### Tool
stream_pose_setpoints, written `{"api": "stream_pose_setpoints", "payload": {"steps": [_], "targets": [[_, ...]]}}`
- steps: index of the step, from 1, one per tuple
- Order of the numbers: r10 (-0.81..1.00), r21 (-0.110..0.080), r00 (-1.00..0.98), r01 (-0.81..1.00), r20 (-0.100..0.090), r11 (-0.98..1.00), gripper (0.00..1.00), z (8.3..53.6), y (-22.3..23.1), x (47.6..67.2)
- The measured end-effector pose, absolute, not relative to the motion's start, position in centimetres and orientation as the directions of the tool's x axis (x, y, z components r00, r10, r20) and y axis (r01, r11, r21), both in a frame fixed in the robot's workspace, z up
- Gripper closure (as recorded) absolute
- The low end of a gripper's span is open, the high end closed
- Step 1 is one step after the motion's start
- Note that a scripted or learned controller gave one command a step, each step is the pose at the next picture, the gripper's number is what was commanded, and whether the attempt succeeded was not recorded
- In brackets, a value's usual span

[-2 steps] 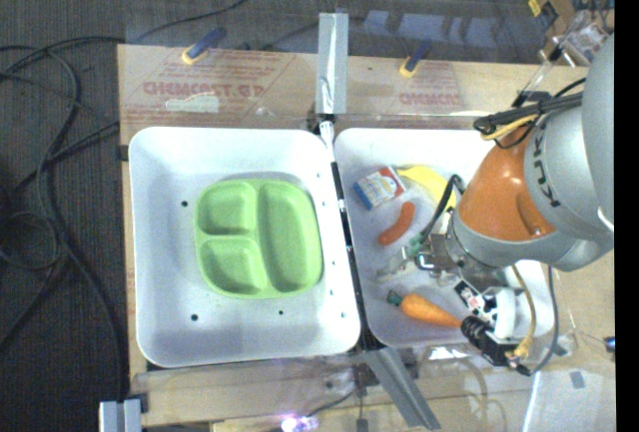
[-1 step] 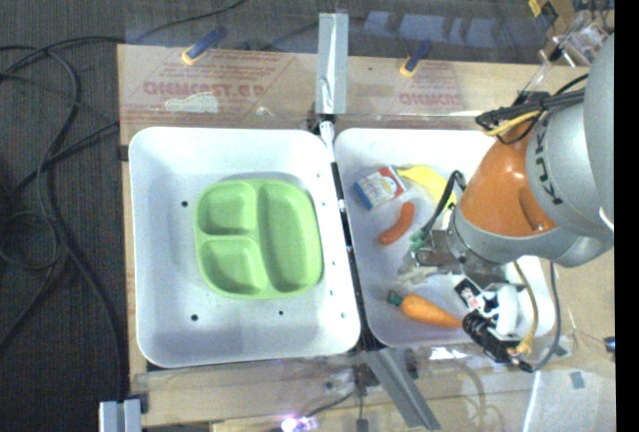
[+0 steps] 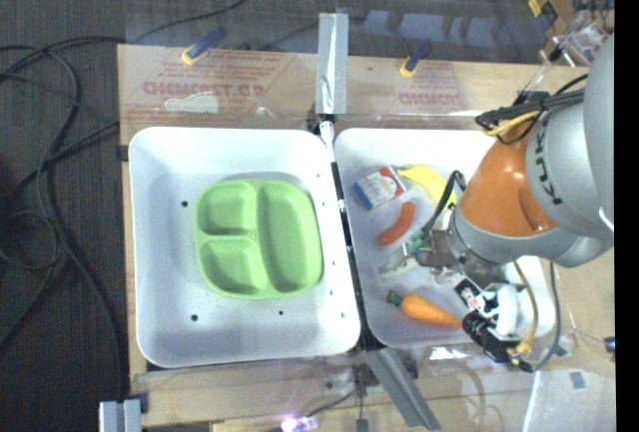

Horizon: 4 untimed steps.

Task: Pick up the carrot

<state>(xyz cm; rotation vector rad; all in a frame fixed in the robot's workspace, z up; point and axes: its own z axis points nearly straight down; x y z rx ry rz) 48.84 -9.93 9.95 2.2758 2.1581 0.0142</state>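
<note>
Gripper (image 3: 407, 255) status: positioned low inside the right bin (image 3: 519, 146), at the end of my grey arm (image 3: 584, 171) with its orange band, which enters from the right. Its metal parts point left toward the bin's middle, just above the carrot and just below the red sausage-shaped piece; how the tips are set cannot be told, because they blur into the white floor. Nothing shows clamped in it. Contents by size follow. Left bin (image 3: 160, 250): holds one green divided tray (image 3: 260, 238) with three compartments, lying flat near the centre. Right bin: a yellow item (image 3: 424, 181) lies at the upper middle, partly behind my wrist. A small white, blue and red carton (image 3: 378, 188) lies just left of it. The carrot (image 3: 427, 310) lies on the floor near the front wall, its green-tipped end pointing left and its orange body running right and slightly down; it lies apart from my gripper. The red sausage-shaped piece (image 3: 396, 222) lies tilted below the carton.
</note>
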Motion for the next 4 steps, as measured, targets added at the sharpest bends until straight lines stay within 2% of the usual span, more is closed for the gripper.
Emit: {"api": "stream_pose_setpoints", "payload": {"steps": [1,2,3,4], "targets": [[0.906,-0.003,0.424,0.906,-0.005,-0.424,0.0,20.3,-9.5,48.4],[0.572,0.001,0.82,0.572,-0.007,-0.82,0.0,34.6,-9.1,51.2],[0.606,-0.004,0.795,0.606,-0.008,-0.795,0.0,24.8,-5.6,48.3],[0.277,0.0,0.961,0.277,-0.009,-0.961,0.0,18.2,-3.7,52.4]]}}
